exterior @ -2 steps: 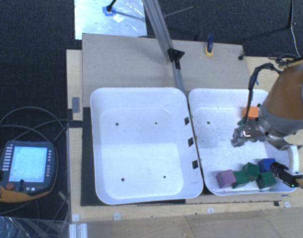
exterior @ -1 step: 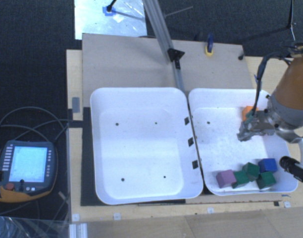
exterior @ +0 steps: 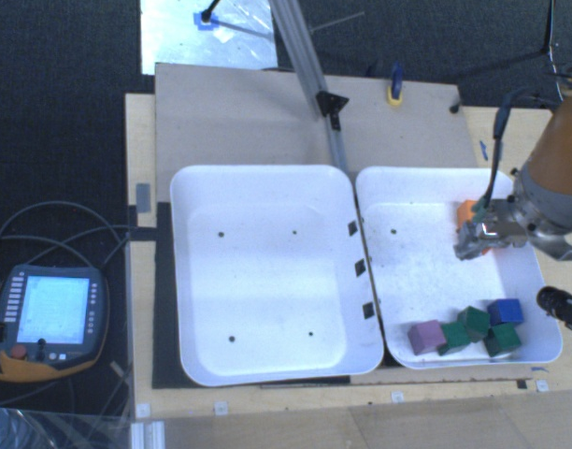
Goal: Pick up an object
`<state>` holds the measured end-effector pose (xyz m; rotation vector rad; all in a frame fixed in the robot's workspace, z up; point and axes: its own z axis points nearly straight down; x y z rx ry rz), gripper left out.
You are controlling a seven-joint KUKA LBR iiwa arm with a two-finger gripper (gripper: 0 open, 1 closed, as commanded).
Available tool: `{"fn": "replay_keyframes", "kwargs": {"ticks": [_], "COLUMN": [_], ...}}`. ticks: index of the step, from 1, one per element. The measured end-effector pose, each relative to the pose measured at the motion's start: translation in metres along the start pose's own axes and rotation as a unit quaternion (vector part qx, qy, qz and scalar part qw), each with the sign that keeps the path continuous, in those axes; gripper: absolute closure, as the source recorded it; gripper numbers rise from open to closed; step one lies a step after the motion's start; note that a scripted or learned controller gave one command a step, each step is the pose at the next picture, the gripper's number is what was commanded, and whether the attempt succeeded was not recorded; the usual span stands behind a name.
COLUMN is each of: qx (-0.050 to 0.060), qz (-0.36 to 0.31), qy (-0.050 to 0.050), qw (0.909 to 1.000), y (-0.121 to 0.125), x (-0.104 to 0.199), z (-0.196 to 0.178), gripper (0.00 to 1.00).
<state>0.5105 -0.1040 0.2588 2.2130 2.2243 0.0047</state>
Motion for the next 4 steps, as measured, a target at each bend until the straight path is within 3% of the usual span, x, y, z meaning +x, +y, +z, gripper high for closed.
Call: {"fn": "replay_keyframes", "kwargs": {"ticks": [2, 3, 4], "qx": [0.001, 0.001, 0.002], "qz": [-0.003, -0.002, -0.003], "qy": [0.001, 0.001, 0.001], "qw": [1.0000, 1.0000, 1.0000], "y": [0.049, 0.062, 0.085], "x": [0.099, 0.147, 0.203], "z": [-0.006, -0.007, 0.010], "gripper": [1.00, 1.00, 1.00]}}
